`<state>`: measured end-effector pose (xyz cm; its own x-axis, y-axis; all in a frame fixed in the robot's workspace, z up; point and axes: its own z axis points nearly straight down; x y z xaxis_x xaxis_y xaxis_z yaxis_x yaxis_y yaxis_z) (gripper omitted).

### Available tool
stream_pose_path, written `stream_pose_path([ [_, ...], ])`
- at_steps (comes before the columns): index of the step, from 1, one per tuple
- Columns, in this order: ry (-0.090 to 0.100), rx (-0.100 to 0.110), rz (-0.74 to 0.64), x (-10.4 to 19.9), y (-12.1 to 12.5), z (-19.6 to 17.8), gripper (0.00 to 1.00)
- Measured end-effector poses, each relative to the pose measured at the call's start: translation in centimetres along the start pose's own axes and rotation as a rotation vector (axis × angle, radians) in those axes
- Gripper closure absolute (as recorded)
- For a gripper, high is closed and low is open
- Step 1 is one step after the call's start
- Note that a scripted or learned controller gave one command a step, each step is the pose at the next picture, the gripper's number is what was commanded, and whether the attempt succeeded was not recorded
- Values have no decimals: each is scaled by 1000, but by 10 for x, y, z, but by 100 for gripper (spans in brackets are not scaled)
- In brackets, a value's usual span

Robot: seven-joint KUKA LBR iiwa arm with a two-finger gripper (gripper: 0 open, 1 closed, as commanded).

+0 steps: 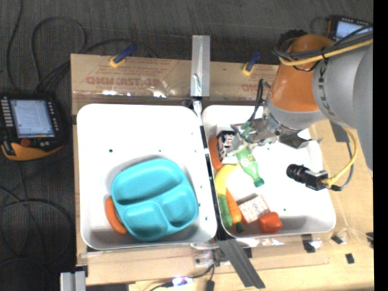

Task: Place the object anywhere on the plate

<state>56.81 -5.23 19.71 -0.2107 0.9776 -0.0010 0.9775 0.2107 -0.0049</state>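
Observation:
A blue divided plate lies in the left bin, toward its front. My gripper hangs over the back left part of the right bin. A green bottle lies tilted directly below it, its base touching or very close to the gripper's tip. Whether the bottle is gripped or just lying under the gripper is unclear. Beside the bottle sits a yellow fruit.
An orange carrot-like piece lies against the plate's left edge. The right bin's front left holds a carrot, a small box and a red pepper. A black cylinder hangs by a cable at the right.

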Motion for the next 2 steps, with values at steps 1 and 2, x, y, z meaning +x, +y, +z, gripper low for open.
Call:
stream_pose_path([
  [1, 1, 4, 47, 136, -52, 17, 100],
  [2, -1, 1, 53, 146, 0, -8, 100],
])
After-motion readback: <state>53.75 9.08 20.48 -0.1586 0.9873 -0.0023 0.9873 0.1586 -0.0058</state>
